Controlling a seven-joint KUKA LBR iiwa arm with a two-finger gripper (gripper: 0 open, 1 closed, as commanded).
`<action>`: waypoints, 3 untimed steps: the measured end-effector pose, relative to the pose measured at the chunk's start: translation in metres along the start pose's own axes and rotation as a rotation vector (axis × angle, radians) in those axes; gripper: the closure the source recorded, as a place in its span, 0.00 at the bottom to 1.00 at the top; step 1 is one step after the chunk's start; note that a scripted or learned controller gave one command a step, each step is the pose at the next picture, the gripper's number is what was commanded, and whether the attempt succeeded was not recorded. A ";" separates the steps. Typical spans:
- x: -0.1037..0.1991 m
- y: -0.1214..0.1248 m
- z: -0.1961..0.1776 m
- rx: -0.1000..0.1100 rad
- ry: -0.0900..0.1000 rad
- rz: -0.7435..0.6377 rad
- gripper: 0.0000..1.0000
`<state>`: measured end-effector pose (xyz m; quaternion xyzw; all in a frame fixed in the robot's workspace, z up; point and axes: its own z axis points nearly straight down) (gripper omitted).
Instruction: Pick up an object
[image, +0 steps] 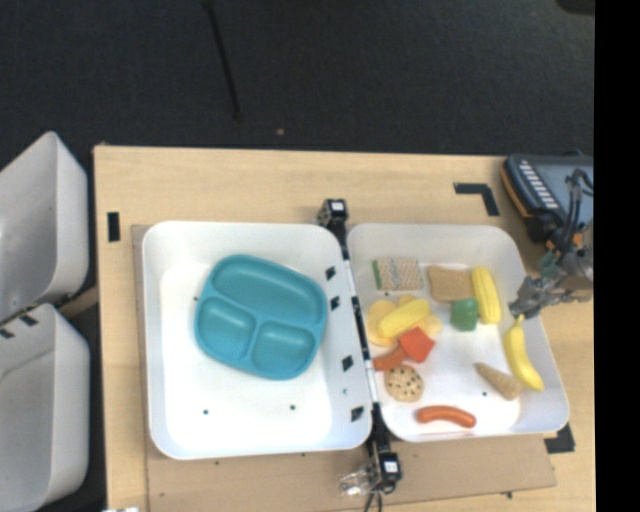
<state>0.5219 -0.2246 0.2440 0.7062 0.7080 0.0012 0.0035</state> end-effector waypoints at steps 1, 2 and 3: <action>0.052 0.037 -0.002 0.003 0.004 -0.005 1.00; 0.093 0.072 -0.005 0.003 0.004 -0.005 1.00; 0.131 0.092 -0.002 0.003 0.003 -0.003 1.00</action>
